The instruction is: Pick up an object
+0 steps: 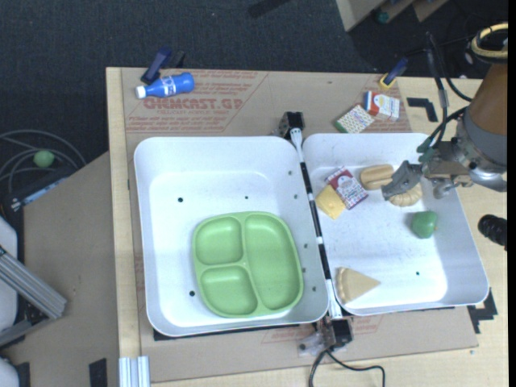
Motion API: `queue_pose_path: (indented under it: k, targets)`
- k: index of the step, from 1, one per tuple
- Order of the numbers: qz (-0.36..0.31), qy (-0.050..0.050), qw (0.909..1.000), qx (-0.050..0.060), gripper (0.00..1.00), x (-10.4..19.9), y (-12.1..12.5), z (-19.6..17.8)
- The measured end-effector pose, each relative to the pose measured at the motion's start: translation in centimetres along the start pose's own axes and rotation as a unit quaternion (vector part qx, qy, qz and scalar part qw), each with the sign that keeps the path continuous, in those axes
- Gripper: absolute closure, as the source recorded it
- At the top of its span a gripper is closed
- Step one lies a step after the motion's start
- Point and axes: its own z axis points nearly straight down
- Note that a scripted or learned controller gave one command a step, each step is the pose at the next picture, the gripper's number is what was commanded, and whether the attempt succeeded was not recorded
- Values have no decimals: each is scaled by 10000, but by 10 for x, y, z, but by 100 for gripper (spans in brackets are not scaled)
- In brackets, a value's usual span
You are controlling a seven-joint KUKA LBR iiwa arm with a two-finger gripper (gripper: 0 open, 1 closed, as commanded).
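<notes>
A plywood bench (201, 107) stands on dark carpet (121, 14), bearing two white bins. The left bin (161, 168) holds a green divided plate (246, 263). The right bin (451, 272) holds a tan bread roll (375, 176), a red-and-white packet (348, 189), a yellow block (329, 202), a green ball (424, 223) and a tan wedge (355, 283). The gripper (401, 181) hovers over a pale ridged item (405, 197) beside the roll; I cannot tell how its tool end is set. A blue-and-white bottle (165, 85) lies on the bench behind the bins.
</notes>
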Motion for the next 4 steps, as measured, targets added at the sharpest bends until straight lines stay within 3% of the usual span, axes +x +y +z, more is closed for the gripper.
queue_pose_path:
  k: [1, 2, 3, 4]
  targets:
    - [7, 1, 10000, 14, 0, -49, 20, 137]
    - [-4, -4, 10000, -11, 0, -75, 24, 161]
    - [0, 4, 10000, 8, 0, -56, 16, 183]
    - [1, -13, 10000, -43, 100, -57, 19, 170]
